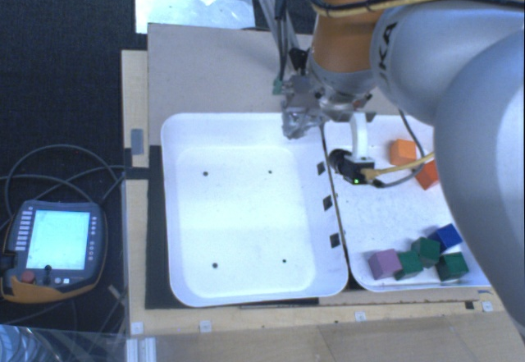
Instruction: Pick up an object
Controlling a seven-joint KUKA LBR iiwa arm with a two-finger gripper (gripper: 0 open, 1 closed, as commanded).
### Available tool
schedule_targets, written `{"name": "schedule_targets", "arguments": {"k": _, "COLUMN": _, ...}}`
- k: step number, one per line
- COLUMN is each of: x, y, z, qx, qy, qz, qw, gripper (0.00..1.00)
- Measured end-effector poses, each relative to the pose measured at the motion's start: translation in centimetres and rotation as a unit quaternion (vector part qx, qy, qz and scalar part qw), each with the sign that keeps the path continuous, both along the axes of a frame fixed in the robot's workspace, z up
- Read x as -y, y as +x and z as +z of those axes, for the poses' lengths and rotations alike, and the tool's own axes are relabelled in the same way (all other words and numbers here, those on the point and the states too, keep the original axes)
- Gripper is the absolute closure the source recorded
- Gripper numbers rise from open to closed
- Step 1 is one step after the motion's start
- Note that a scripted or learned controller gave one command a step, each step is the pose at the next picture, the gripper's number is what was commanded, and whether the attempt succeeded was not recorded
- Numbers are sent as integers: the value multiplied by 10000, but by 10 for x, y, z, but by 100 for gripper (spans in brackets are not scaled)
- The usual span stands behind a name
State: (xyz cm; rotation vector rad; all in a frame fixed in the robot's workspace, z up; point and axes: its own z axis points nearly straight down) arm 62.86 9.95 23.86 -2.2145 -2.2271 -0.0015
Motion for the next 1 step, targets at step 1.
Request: {"name": "schedule_targets", "arguments": {"k": 1, "x": 1, "y": 0, "z": 0, "qx": 2, "qy": 0, "qz": -9, "qw": 10000, "gripper": 0}}
